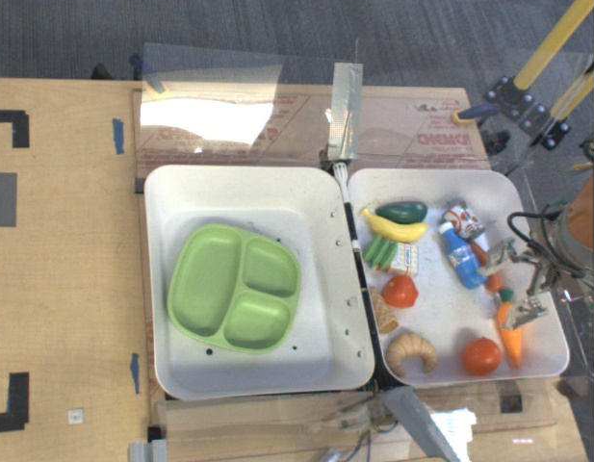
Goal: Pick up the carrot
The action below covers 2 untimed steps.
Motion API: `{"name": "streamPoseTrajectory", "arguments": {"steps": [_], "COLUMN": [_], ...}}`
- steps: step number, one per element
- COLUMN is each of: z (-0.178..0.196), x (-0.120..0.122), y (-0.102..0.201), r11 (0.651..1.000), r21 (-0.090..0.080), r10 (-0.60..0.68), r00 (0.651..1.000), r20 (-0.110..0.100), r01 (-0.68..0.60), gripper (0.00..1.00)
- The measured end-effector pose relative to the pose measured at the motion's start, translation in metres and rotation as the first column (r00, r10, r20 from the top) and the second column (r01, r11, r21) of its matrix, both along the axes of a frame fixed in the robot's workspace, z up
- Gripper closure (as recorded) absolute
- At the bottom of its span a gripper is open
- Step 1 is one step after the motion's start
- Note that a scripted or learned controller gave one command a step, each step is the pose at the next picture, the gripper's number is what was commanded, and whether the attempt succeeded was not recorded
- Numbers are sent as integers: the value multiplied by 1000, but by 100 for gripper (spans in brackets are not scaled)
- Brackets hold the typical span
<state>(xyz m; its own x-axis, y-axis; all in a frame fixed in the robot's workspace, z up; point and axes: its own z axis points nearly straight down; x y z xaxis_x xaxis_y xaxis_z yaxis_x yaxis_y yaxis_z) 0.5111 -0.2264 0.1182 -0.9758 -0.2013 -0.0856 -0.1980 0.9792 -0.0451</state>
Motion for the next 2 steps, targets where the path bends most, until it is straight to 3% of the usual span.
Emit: {"name": "streamPoseTrajectory", "arguments": {"steps": [2], "z": [0], "x": [4], "y": [5], "r11": [982], "r21": [-10], "r10": [188], "r00": [982], "r20": [-10], "r01": [-188], "gripper": [0]}}
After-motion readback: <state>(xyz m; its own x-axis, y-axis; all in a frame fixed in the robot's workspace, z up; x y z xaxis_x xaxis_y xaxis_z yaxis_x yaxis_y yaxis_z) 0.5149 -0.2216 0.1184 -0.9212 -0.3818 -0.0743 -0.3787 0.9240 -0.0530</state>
